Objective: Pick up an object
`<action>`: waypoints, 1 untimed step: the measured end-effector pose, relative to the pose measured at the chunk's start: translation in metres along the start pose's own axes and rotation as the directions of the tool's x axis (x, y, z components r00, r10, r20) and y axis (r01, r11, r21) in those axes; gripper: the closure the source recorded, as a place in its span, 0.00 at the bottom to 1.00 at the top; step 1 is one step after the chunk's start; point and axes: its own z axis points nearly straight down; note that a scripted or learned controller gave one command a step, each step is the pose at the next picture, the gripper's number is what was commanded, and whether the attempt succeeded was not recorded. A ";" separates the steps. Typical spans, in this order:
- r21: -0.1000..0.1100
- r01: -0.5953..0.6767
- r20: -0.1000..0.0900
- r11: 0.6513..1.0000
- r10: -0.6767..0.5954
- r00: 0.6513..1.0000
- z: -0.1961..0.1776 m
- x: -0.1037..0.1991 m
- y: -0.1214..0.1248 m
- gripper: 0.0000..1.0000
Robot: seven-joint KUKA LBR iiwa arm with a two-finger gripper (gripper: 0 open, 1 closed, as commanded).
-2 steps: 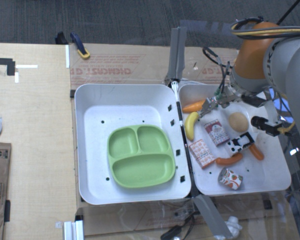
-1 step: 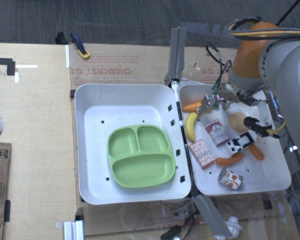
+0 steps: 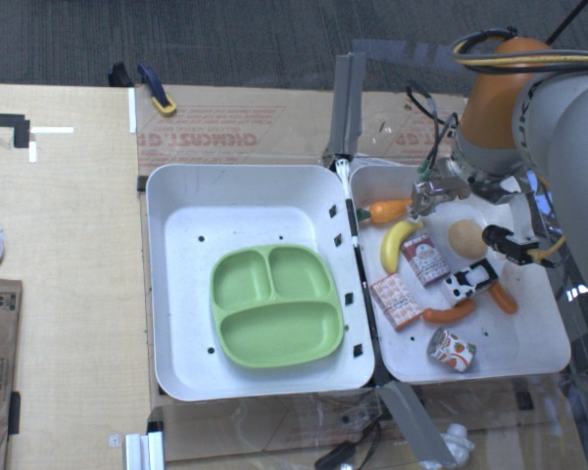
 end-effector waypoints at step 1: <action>0.003 -0.003 0.003 1.000 0.003 1.000 0.000 -0.003 -0.002 0.00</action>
